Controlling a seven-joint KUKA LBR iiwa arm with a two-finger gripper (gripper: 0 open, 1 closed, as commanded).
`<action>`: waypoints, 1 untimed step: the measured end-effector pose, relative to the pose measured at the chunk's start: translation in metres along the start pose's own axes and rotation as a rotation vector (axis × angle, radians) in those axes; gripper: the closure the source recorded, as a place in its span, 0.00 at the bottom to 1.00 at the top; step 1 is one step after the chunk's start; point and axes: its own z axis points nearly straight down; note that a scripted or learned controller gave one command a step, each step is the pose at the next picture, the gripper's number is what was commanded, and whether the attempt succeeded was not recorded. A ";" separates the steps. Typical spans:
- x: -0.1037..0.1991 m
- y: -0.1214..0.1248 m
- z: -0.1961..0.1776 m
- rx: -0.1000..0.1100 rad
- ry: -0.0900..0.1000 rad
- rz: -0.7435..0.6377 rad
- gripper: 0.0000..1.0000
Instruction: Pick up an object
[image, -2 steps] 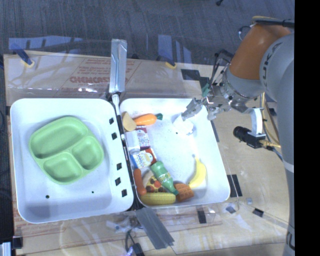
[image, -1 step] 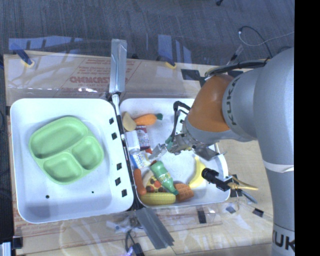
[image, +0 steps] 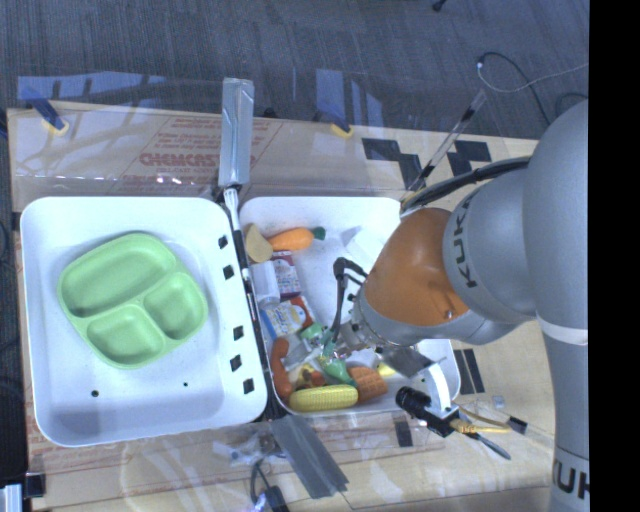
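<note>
- Camera view, edges and room: two shallow white bins sit side by side on the desk (image: 120, 140). The left white bin (image: 60, 400) carries a pale green three-compartment plastic tray (image: 132, 297), with bare floor along the near side. The right white bin (image: 300, 212) is crowded, its right half covered by the arm.
- The things to pick: a heap at the near end of the right bin, with a yellow toy corn cob (image: 322, 398) lying along the near wall and a red toy sausage (image: 281, 368) beside it. An orange toy carrot (image: 292, 239) lies at the far end, well apart.
- The arm: the grey arm with its orange band (image: 415, 275) reaches in from the right, bent down over the heap. The end effector (image: 335, 345) is low among the toys; how far open it is I cannot tell.
</note>
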 end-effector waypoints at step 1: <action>-0.006 -0.002 -0.002 0.000 0.002 -0.033 0.00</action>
